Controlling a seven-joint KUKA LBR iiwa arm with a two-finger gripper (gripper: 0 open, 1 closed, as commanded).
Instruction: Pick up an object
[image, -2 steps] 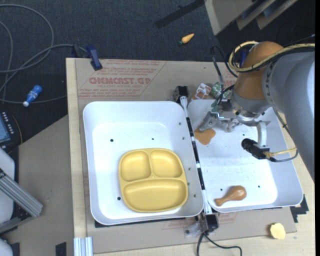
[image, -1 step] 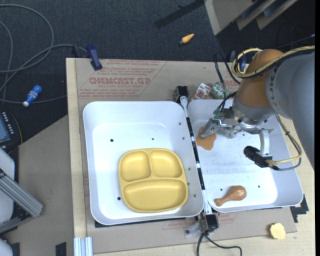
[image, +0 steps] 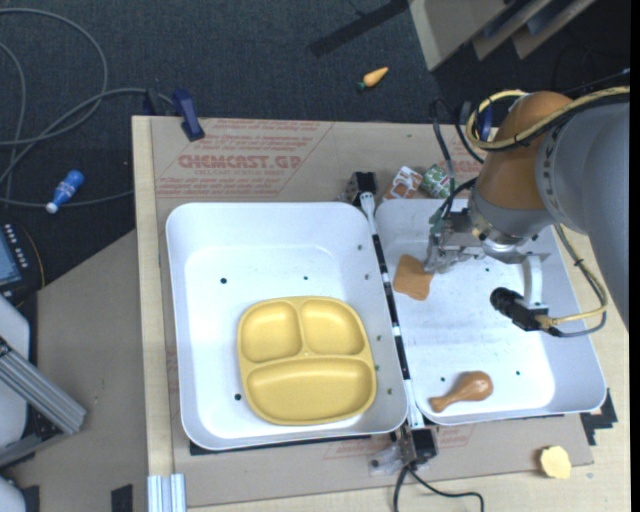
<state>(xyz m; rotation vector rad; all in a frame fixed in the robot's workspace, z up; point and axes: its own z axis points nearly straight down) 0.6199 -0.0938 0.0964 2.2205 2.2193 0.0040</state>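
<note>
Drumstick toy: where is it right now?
In the camera view, the drumstick toy lies in the right bin near its front edge, apart from the gripper.

A single fixed camera looks down from above at a slant, far enough back to take in the whole surface (image: 250, 150), both white bins (image: 195, 300) side by side, and dark floor (image: 250, 50) beyond. The arm (image: 560, 160) enters from the right.
</note>
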